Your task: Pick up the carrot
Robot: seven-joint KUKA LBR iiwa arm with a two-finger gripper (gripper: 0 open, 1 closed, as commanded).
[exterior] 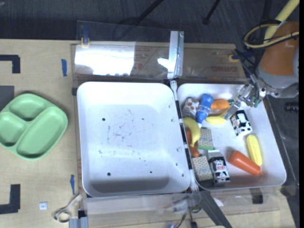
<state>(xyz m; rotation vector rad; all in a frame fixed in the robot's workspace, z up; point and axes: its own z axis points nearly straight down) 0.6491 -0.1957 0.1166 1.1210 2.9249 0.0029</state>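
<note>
The carrot (245, 162), orange and tapered, lies near the front right corner of the right bin (278, 172), pointing right and slightly toward the front. My gripper (246, 101) hangs over the back right part of that bin, well behind the carrot and above a black-and-white cow-patterned box (241, 122). It looks open, with nothing between its fingers. The grey arm with its orange band (280, 56) reaches in from the upper right.
Around the carrot lie a yellow corn cob (254, 148), a small printed box (219, 168), a checkered block (201, 167), bananas (192, 127), a blue bottle (204, 107) and an orange piece (220, 104). The left bin (128, 137) sits beside it. A green divided plate (31, 126) rests far left.
</note>
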